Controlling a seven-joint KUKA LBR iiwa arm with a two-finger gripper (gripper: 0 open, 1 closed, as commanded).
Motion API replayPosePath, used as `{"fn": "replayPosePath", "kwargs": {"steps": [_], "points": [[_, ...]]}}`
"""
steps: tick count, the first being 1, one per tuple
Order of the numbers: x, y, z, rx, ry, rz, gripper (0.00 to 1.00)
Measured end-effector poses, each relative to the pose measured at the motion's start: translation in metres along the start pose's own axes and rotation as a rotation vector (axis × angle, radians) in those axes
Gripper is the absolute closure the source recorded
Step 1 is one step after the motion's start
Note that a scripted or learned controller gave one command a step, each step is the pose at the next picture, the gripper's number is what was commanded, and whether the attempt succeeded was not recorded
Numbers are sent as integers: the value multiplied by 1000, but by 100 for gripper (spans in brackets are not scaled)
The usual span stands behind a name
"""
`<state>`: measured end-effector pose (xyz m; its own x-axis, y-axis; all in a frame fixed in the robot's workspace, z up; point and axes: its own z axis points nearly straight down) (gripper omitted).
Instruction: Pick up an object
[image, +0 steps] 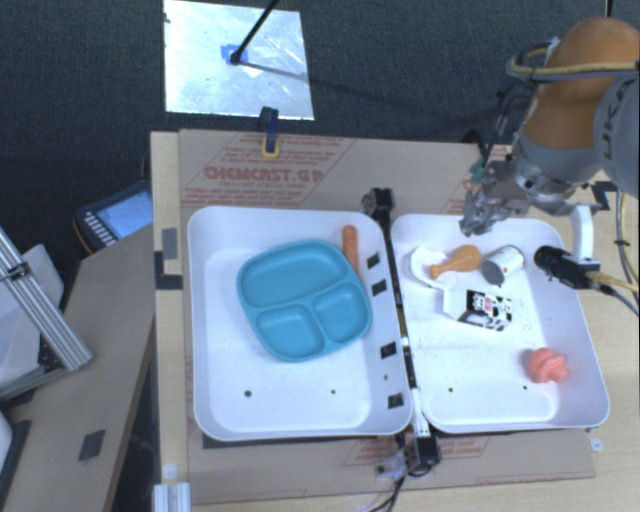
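Two shallow white bins sit side by side. The left bin (215, 400) holds a blue divided plate (303, 299) and an orange carrot (350, 247). The right bin (570, 390) holds a toy drumstick (455, 262), a grey can (500, 264), a black-and-white carton (485, 307) and a pink lump (546, 365). The gripper (479, 217) hangs over the right bin's far edge, just beyond the drumstick; whether its jaws are open cannot be told.

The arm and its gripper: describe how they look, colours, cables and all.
The arm has a rounded orange section above a grey metallic wrist, with yellowish and dark cables looped around the joint. The gripper is a small, dark grey metal assembly. A black cylindrical fitting with a white bracket sticks out beside it.
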<state>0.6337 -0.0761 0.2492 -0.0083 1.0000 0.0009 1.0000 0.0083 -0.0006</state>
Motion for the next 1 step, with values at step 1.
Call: {"fn": "replayPosePath", "kwargs": {"steps": [1], "points": [[53,-15,-4,-1,1,-1,100]]}}
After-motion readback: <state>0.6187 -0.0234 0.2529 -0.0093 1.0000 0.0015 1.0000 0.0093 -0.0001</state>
